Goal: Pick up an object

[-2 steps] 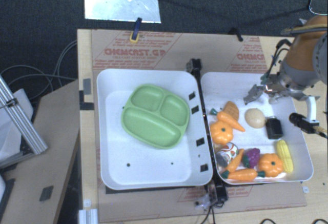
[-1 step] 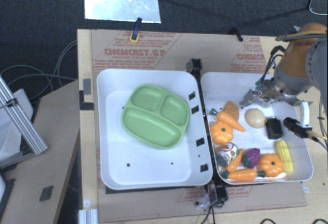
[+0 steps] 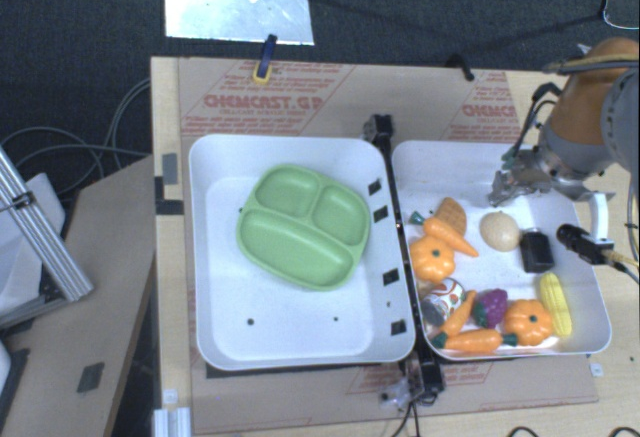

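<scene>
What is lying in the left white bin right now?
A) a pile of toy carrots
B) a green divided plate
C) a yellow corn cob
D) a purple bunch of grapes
B: the green divided plate lies alone in the left bin, while the toy carrots, corn cob and purple grapes all sit in the right bin.

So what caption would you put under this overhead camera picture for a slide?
Robot claw poised over the right bin of toy food, near an egg; a green divided plate lies in the left bin.
</scene>
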Available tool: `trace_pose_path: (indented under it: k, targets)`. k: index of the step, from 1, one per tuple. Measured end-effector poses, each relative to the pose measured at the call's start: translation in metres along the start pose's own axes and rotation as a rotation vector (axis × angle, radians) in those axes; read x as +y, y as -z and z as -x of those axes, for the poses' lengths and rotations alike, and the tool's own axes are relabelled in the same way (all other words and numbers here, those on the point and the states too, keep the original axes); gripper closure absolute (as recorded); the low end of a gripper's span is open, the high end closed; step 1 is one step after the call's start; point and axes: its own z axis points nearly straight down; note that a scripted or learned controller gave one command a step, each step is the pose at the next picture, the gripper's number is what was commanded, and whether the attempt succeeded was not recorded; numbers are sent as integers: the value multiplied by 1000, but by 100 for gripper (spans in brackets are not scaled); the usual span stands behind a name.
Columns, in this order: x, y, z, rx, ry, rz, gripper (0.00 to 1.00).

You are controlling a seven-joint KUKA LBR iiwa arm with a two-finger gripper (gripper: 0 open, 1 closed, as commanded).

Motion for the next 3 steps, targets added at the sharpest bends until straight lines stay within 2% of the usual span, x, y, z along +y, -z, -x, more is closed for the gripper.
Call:
trace_pose_path:
  k: [1,2,3]
  targets:
    - [10,52,6,-1,0,1,100]
    - [11,116,13,-1,-1,2,100]
    - [12,130,13,0,0,-1,100]
